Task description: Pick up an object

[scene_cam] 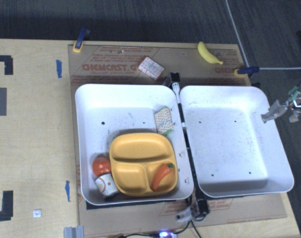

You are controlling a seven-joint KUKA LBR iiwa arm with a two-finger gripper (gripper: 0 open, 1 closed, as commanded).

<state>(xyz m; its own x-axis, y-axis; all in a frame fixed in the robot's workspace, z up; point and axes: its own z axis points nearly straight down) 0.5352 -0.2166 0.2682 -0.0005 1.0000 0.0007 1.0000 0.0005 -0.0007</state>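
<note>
I judge the pick not yet begun: my gripper [279, 109] sits at the right edge beside the right white bin [239, 182], its grip state something I cannot tell, while the yellow divided plastic plate [140, 158] lies untouched in the left white bin [90, 108]

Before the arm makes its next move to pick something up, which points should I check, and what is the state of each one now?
1. Objects available in the left bin: ok. A yellow divided tray, an orange piece in the tray's lower right compartment, a patterned packet and a small round toy lie there.
2. Tool positioned over a target: not ok. It sits at the right bin's far right edge.
3. Tool holding anything: cannot tell, too small and blurred.
4. Banana and small packet inside a bin: not ok. Both lie on the board behind the bins.
</note>
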